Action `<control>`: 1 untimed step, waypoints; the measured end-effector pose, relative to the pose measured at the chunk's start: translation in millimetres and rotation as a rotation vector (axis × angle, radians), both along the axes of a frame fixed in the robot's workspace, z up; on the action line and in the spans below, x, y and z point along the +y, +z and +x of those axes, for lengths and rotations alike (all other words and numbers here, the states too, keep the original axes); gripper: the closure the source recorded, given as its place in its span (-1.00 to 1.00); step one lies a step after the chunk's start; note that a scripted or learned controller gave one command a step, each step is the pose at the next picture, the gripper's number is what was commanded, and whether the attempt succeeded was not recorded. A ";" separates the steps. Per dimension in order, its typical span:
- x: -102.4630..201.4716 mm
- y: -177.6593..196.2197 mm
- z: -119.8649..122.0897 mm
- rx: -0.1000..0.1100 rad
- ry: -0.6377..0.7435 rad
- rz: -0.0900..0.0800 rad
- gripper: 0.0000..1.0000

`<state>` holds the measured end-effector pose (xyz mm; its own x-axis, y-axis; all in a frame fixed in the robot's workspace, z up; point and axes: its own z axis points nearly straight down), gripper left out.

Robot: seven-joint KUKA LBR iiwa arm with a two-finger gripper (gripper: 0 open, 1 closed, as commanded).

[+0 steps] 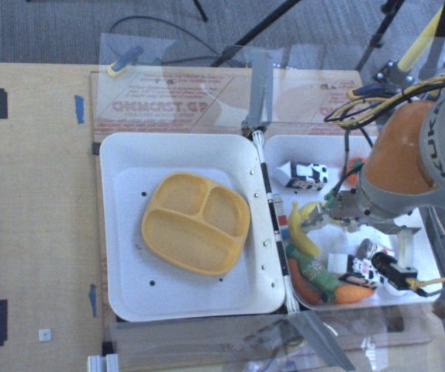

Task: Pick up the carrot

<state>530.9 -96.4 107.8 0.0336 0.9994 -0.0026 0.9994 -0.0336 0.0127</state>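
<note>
Gripper (315, 217) low in right white bin (416, 299), beside yellow banana (303, 235); finger state cannot be told. Orange carrot (353, 292) at bin's near wall.

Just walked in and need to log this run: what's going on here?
A grey and orange robot arm reaches from the right into the right bin, its end effector low over a banana among the toys. The carrot it is meant to pick up lies near the bin's front edge, not in its grasp. The left bin holds a yellow divided plate.
</note>
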 end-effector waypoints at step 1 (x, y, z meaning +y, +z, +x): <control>0.3 7.5 -1.0 0.003 -0.001 0.000 1.00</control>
